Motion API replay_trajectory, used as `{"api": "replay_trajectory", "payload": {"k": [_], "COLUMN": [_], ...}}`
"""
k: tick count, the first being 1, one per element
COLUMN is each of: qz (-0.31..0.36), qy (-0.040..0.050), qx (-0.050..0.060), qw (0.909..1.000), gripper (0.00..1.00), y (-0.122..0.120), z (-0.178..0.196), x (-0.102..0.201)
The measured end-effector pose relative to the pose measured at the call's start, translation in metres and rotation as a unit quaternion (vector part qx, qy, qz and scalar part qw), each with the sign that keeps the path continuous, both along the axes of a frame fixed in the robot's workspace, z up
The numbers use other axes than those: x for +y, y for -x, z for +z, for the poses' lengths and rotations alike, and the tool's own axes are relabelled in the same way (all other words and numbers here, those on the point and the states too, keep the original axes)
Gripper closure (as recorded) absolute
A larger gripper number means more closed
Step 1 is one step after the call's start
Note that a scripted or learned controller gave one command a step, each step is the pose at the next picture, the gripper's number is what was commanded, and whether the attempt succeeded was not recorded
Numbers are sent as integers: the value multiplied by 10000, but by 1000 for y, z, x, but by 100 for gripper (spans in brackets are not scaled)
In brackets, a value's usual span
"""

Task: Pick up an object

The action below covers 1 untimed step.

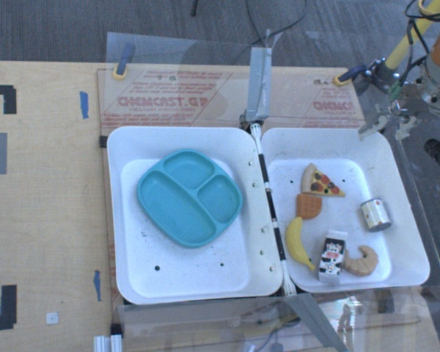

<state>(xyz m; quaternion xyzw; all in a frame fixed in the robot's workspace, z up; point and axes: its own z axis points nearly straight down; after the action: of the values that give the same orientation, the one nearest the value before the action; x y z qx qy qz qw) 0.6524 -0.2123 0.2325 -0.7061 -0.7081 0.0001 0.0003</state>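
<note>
The arm's wrist hardware sits at the top right, outside the right bin (403, 160); whether the gripper (396, 116) is clenched or released, I cannot tell. All the candidates lie in that bin: pizza slice (321, 182), cookie (308, 206), banana (298, 243), carton (332, 255), croissant (362, 261) and can (375, 214). They are spread loosely, mostly apart, which leaves room to come down around one. The blue plate (190, 196) lies alone in the left bin (121, 196). No pick has begun, I judge.

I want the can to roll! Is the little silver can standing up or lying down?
Lying down. The silver can rests on its side in the right bin, one round end facing the camera.
</note>
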Motion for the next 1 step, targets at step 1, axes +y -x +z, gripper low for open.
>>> {"api": "replay_trajectory", "payload": {"k": [1], "qz": [675], "qy": [4], "qx": [-8], "qw": [9977], "gripper": [0], "y": [93], "z": [-83], "x": [-13]}}
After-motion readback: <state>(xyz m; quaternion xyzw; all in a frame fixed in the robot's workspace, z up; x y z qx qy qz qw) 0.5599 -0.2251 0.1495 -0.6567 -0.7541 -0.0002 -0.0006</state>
